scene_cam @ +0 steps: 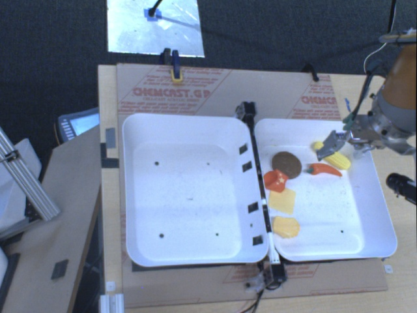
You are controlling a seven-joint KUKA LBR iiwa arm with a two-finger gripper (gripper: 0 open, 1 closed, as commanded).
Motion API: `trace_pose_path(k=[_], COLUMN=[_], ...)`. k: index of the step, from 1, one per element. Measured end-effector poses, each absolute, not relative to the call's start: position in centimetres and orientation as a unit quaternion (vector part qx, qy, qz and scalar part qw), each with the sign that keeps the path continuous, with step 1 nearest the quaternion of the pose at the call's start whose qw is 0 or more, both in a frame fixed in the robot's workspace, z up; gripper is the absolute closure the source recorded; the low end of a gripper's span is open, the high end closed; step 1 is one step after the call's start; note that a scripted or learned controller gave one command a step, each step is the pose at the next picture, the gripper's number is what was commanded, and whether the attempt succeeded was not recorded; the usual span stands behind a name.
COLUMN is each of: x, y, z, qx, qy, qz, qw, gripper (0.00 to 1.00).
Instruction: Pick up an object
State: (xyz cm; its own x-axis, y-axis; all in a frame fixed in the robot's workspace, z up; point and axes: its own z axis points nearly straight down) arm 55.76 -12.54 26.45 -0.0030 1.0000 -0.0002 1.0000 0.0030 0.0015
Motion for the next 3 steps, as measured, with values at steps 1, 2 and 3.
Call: trace_pose_path(k=[1,2,3], x=[60.1,67.1,67.0], y=[-9.1,-9.9,-8.3], z=[12.2,8.3,12.1], qx=[0.704,0.705,0.705], qy=[0.710,0.709,0.709], qz=[-0.0012,0.0014,0.0019], qw=[-0.003,0.002,0.002], gripper=[0.00,0.00,0.00])
